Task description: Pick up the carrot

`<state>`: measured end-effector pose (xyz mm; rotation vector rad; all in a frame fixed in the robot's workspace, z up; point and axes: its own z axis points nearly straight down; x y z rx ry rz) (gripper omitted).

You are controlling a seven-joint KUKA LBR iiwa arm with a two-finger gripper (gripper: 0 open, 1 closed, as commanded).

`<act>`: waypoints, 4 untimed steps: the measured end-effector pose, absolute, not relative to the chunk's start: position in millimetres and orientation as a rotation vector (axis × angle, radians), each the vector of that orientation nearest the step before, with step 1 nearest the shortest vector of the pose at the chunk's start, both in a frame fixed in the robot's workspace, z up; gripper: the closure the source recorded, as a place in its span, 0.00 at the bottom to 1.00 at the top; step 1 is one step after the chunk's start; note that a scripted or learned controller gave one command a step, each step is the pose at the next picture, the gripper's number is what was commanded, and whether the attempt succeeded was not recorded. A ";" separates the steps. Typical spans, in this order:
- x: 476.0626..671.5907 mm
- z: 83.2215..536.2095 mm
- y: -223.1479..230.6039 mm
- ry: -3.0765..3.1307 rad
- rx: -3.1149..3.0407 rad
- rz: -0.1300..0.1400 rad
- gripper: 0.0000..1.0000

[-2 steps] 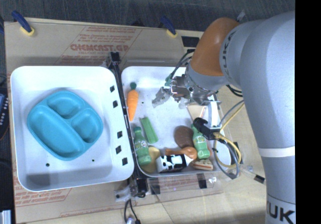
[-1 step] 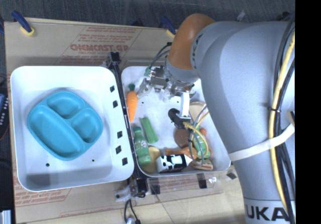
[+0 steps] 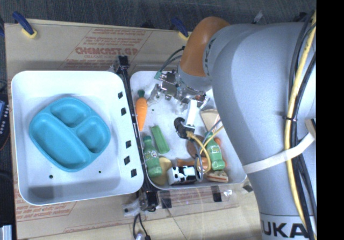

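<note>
While the carrot [image 3: 141, 112] lay against the right bin's [image 3: 141, 78] left wall, apart from the gripper [image 3: 177, 93], whose state I could not tell, you needed to approach lengthwise, clear of that wall.

Glossy plastic carrot [image 3: 141, 112], smooth matt blue tray [image 3: 69, 133], white plastic bins [image 3: 32, 85].

We read red print on the brown board [image 3: 107, 45] that covers the table, at about eleven o'clock above the left bin: "CHEMCAST GP", with smaller red lines around it too blurred to make out. At about five o'clock, white letters "UKA" stand on the grey arm [image 3: 279, 228]. Faint red print near the board's lower edge stays unreadable.
</note>
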<state>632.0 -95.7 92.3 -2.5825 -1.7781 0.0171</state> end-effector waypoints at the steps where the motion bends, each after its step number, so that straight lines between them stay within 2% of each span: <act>1: 608.8 90.3 -92.4 -1.547 -2.723 0.019 0.00; 2: 656.5 92.3 -92.5 -1.177 -2.909 0.009 0.00; 3: 580.6 90.6 -98.4 -0.786 -3.035 0.019 0.00; 4: 580.5 100.1 -96.9 -0.796 -3.024 0.026 1.00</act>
